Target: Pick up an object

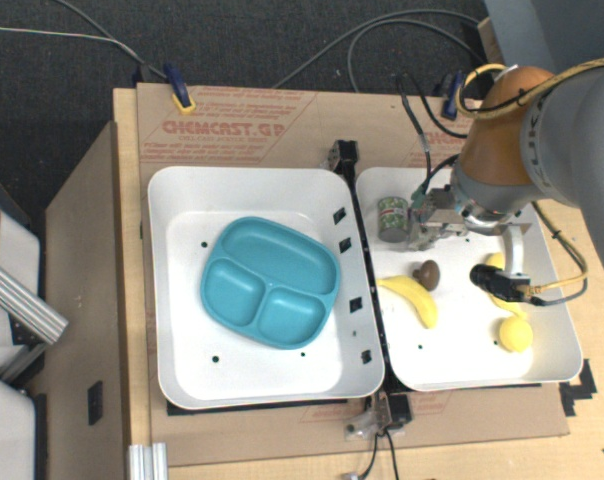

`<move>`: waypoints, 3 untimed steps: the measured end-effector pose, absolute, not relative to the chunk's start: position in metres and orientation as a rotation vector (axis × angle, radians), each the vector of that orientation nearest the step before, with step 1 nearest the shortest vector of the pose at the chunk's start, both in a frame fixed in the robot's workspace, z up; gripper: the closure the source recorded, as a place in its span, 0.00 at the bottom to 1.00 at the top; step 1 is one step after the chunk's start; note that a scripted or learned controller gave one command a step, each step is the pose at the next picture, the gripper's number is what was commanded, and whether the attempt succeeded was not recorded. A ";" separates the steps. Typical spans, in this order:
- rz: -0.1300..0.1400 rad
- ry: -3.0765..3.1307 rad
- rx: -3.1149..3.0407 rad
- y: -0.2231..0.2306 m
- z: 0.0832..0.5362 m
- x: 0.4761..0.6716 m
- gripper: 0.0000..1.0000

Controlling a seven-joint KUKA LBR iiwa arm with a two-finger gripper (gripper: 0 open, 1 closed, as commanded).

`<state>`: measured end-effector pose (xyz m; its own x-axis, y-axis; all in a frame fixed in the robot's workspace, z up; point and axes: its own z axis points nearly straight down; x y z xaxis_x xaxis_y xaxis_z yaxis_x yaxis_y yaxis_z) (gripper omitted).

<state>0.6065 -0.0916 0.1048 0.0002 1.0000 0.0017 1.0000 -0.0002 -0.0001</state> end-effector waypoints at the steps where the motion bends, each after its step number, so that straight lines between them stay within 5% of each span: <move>1: -0.005 -2.224 -2.225 -0.102 0.160 0.608 1.00; 3: -0.006 -2.227 -2.223 -0.099 0.260 0.607 1.00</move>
